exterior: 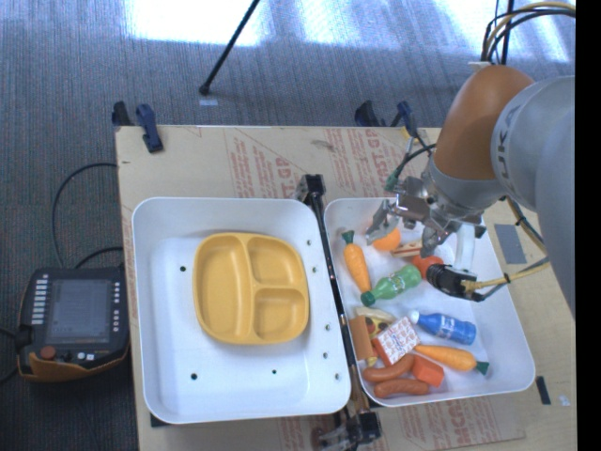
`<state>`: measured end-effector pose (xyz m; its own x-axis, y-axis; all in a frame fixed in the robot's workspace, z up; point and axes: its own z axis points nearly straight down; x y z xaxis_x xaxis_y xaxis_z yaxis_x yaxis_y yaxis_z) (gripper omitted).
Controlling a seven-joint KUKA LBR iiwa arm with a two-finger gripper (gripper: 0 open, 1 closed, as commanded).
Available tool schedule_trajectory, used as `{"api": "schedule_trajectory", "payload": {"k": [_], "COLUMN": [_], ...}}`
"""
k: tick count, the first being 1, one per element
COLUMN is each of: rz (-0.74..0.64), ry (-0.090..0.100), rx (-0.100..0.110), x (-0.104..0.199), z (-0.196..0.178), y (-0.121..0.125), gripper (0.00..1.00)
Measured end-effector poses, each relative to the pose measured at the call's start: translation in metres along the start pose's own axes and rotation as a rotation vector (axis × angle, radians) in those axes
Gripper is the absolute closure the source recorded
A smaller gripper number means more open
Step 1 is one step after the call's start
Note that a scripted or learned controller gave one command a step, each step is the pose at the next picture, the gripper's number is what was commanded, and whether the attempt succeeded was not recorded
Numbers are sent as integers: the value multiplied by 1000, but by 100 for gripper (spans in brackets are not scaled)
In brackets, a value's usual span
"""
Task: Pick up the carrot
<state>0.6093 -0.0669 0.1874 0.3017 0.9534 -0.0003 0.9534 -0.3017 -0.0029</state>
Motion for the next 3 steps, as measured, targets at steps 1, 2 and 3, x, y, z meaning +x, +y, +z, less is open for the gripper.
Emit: {"api": "schedule_trajectory", "payload": {"k": [1,2,3], "rz": [81,80,80], "ry": [0,1,1], "rx": [5,4,4], "x": [-6,-5,-5], "z": [101,90,90], "y": [30,31,30], "gripper": [0,100,0]}}
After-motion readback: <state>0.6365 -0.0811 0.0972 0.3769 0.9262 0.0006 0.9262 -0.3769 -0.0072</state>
